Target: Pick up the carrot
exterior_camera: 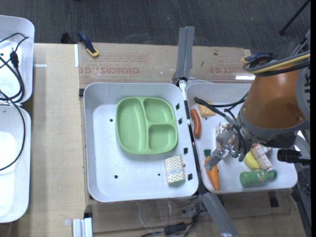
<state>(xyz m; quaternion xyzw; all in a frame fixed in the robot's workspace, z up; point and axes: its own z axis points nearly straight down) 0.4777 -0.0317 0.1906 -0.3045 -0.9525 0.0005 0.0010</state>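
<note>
The orange carrot (213,177) lies in the right bin (232,187), near its front left corner, pointing toward the front edge. My gripper (216,156) hangs low just over the carrot's upper end, reaching in from the right under the arm's orange band (274,100). The gripper's tip hides the carrot's top, and whether it touches the carrot is unclear.
A red sausage (196,122) and a yellow wedge (207,110) lie behind the carrot. A green bottle (257,177) and a yellow-and-red item (258,157) lie to its right. The left bin (98,147) holds a green divided plate (146,125) and a small patterned block (175,170).
</note>
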